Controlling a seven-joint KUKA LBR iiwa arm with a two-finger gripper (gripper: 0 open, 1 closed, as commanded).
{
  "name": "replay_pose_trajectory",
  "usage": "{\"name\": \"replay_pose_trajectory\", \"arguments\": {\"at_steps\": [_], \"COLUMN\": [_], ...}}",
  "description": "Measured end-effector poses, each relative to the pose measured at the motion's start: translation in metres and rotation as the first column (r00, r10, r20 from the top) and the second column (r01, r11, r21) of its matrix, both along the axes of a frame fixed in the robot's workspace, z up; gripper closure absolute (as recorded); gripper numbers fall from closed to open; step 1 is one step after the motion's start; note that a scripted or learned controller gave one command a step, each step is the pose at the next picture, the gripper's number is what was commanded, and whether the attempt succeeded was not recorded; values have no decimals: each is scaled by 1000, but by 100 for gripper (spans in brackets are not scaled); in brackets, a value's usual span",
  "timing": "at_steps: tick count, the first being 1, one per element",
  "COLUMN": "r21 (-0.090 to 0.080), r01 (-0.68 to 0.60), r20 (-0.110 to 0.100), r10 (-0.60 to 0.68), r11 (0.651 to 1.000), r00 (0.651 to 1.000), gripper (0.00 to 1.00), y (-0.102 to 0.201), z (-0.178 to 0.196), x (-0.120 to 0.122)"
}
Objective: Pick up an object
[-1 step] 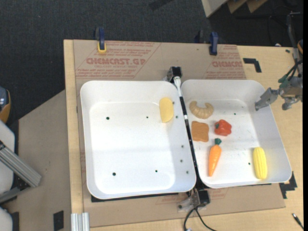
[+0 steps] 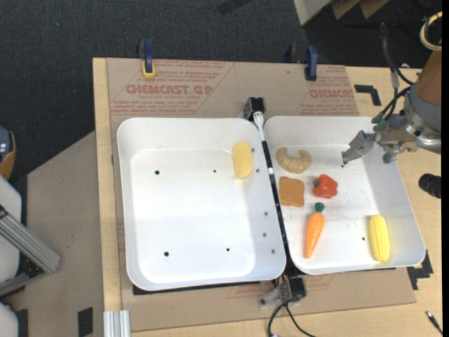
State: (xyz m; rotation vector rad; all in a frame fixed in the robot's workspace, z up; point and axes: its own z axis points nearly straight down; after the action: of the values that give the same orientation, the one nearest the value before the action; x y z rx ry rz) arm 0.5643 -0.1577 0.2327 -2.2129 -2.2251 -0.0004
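1. The right bin [image 2: 400,188] holds five toy foods: a croissant [image 2: 294,160] near its upper left, a brown slice of toast [image 2: 292,192] just below the croissant, a red pepper [image 2: 324,185] just right of the toast, a carrot [image 2: 314,232] with a green top lying below the pepper, and a yellow corn cob [image 2: 379,237] near the lower right corner.
2. The croissant and toast lie close together; the pepper sits apart from the toast by a narrow gap; the carrot's green top points up toward the pepper.
3. The left bin [image 2: 140,202] holds one pale yellow oval piece [image 2: 242,160], lying against its right wall near the top.
4. The gripper [image 2: 365,147] hangs over the upper right part of the right bin, right of the croissant and above the pepper, well apart from the corn cob.
5. Nothing sits between the fingers; whether they are spread or closed I cannot tell from this angle.
6. The arm [image 2: 428,97] comes in from the right edge.
7. Both bins rest side by side on a brown board [image 2: 175,83] printed with red lettering, held by two clamps [image 2: 147,58] at its far edge on the bench.
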Motion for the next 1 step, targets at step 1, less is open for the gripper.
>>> {"name": "replay_pose_trajectory", "arguments": {"at_steps": [1], "r21": [2], "r01": [3], "r20": [-8], "r10": [-3], "r11": [1000], "r00": [1000], "gripper": [0], "y": [30], "z": [-109], "x": [-15]}}
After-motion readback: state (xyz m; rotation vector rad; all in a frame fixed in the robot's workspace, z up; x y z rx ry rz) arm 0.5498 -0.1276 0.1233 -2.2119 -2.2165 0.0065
